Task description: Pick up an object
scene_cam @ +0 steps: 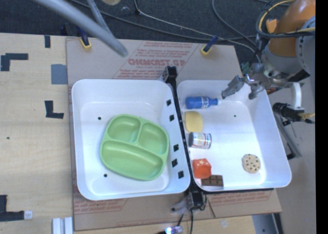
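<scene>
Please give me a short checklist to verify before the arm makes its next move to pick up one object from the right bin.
1. Claw carries nothing: ok, fingers spread, nothing between them.
2. Claw is above the right bin: ok, over its upper right corner.
3. Nearest target free to approach: ok, the blue bottle lies on its side with bare floor to its right.
4. Cookie stands apart from other things: ok.
5. Yellow object and small can have room for fingers: not ok, they crowd the divider.
6. Claw height above the floor: cannot tell.
</scene>
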`<state>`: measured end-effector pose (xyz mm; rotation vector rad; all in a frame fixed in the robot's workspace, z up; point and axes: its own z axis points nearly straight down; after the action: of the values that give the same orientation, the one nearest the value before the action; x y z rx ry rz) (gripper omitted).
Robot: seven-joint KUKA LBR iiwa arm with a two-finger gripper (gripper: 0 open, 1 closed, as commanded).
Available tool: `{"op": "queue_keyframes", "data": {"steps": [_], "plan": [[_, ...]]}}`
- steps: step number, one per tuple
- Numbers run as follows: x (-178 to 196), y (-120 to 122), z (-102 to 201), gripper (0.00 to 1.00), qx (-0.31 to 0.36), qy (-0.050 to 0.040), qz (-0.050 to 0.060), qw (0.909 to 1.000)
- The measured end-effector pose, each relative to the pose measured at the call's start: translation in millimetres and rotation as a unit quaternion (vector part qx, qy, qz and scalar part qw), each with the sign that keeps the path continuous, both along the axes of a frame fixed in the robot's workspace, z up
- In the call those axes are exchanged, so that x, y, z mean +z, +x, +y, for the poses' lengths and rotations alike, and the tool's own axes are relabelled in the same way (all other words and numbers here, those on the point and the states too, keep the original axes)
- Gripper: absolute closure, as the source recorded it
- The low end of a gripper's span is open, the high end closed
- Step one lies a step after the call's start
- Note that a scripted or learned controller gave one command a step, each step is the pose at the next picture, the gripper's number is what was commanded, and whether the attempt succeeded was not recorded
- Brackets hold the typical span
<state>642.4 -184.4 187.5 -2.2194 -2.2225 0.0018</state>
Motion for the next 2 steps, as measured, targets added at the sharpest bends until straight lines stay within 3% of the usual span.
{"op": "queue_keyframes", "data": {"steps": [2], "plan": [[-105,2,-8,0.0,0.001,-0.0012,-0.001,1.0]]}}
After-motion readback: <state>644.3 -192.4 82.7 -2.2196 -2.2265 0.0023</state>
